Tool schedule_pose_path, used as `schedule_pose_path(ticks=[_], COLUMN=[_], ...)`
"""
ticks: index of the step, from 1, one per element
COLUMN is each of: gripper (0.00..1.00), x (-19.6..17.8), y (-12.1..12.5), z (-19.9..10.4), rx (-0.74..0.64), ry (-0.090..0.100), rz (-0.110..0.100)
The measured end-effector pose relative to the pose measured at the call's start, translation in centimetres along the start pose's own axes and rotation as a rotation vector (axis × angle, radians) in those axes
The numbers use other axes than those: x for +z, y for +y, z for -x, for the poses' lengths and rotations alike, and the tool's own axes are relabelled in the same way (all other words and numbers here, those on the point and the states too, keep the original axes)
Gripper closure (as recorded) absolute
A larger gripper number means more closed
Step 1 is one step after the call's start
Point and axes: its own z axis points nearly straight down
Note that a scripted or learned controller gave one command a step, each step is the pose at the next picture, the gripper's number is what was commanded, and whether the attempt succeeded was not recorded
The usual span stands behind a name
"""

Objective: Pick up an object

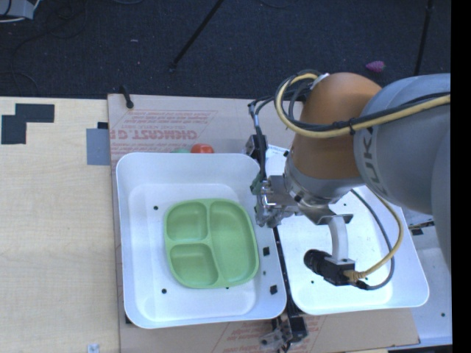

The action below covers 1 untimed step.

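Note:
A light green divided plate (210, 243) with three compartments lies flat in the left bin (140, 197). The arm's orange band and grey wrist hang over the right bin (408, 285). My gripper (266, 204) points down at the seam between the two bins, just off the plate's upper right edge. The wrist hides much of the right bin's floor. I see nothing held.
A small red object (202, 149) and a bit of green (180, 151) peek out behind the left bin's back rim. A black fitting (331, 265) on a yellow cable hangs low over the right bin. Printed cardboard (158, 127) lies under both bins.

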Motion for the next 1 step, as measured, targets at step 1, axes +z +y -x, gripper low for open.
schedule_pose_path(ticks=[1], gripper=[1.0], x=[0.45], y=[0.59], z=[-4.24], rx=[0.0], ry=[-0.001], rz=[0.0])
